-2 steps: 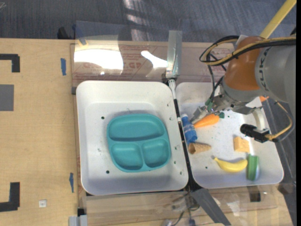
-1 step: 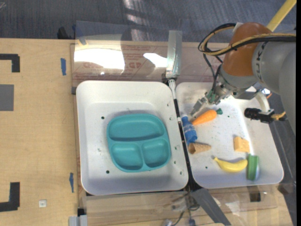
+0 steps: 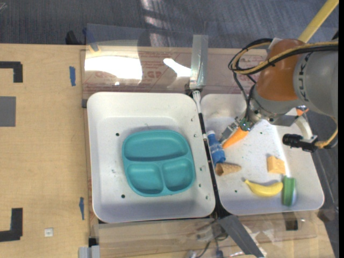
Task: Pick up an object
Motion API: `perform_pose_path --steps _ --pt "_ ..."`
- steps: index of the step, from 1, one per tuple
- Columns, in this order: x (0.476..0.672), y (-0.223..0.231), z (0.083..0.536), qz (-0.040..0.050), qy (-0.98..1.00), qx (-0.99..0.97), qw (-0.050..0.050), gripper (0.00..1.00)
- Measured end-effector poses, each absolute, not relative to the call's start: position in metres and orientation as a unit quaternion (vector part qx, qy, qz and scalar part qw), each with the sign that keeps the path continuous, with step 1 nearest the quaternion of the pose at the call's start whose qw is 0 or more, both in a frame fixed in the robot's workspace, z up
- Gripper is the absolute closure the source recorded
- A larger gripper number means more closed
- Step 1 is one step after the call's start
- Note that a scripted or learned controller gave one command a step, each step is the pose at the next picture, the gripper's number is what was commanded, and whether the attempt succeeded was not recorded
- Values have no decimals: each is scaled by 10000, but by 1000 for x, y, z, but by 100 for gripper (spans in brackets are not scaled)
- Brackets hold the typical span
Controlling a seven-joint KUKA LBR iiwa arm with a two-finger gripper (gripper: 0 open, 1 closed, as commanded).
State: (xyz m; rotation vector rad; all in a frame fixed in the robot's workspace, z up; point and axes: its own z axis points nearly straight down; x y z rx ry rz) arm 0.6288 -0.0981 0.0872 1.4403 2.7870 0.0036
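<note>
Orange plastic carrot (image 3: 235, 138) lies slantwise in the right white bin (image 3: 306, 198), near its upper left corner, its top end pointing up toward the jaws (image 3: 247, 123). These hang at the end of the grey arm with its orange band (image 3: 277, 77) and sit right at the carrot's upper tip; whether they touch it or stand apart or together cannot be told. Just left of the carrot a blue plastic piece (image 3: 215, 148) rests against the bin's left wall. Lower down lie a tan cone-shaped piece (image 3: 228, 169), a yellow wedge (image 3: 276, 165), a yellow toy banana (image 3: 263, 187) and a green cylinder (image 3: 289, 191) beside the banana. The left white bin (image 3: 102, 112) holds a teal divided tray (image 3: 158, 162).
</note>
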Motion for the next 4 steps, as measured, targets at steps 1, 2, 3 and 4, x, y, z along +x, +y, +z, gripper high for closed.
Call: perform_pose_path --steps 1,2,3,4 --pt "632 -98 101 38 8880 4598 69 100" --pt "631 -98 100 34 8880 4598 61 0" --pt "623 -99 87 13 8919 4521 26 0" --pt "626 -99 101 40 8916 4528 71 100"
